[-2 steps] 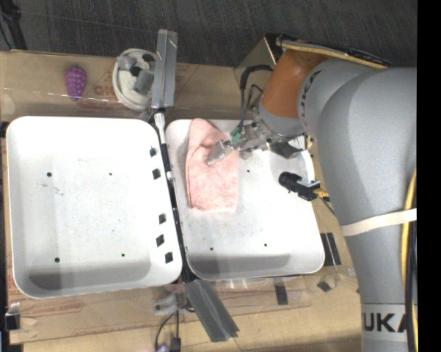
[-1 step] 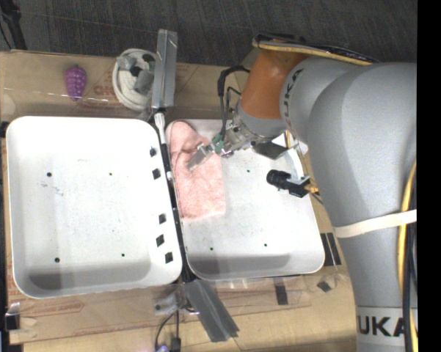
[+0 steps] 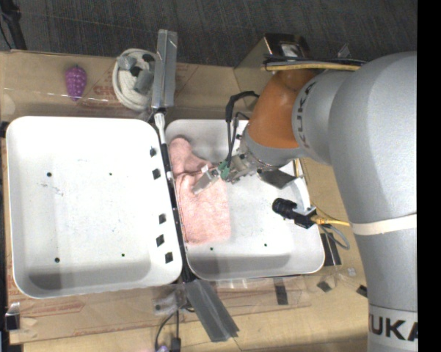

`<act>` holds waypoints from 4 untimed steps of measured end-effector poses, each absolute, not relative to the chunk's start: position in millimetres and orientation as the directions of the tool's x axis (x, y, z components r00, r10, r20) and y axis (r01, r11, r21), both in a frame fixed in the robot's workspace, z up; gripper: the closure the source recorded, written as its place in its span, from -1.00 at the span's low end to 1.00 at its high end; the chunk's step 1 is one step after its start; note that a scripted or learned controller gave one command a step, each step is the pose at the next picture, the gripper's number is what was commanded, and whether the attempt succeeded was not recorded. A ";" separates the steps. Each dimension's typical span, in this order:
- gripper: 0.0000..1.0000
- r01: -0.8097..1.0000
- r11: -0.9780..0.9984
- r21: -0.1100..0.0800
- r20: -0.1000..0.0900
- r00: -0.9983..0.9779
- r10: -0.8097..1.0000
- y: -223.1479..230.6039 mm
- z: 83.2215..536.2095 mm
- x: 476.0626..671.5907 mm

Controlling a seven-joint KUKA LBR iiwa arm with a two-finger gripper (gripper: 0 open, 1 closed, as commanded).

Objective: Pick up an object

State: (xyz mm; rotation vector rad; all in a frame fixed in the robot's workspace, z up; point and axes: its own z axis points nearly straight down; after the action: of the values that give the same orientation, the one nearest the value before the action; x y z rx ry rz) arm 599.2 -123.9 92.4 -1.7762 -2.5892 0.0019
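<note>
Pink cloth in the right bin

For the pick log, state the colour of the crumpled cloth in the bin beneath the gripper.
Pale pink crumpled cloth, clearest in the camera view.

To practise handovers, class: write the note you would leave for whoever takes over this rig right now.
Gripper: low in the right shallow white bin, at the upper part of the pink fuzzy cloth. Its grip cannot be judged from this view.
Cloth: lies flat along the right bin's left wall, under the gripper.
Done: gripper is positioned at the cloth.
Left: confirm the grasp and lift the cloth. Nothing is raised yet.
</note>
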 end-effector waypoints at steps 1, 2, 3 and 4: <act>1.00 0.932 0.363 -0.002 0.001 -0.363 0.932 -123.5 102.6 599.7; -1.00 0.932 0.363 -0.002 0.001 -0.363 0.932 -123.6 102.7 599.8; -1.00 0.903 0.430 -0.001 0.000 -0.430 0.903 -112.7 92.6 657.2; -1.00 0.903 0.431 -0.001 0.000 -0.431 0.903 -112.6 92.7 657.2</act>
State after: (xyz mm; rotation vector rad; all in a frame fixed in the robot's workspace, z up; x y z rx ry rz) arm 657.2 -112.6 92.7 -1.6761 -2.6566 0.0008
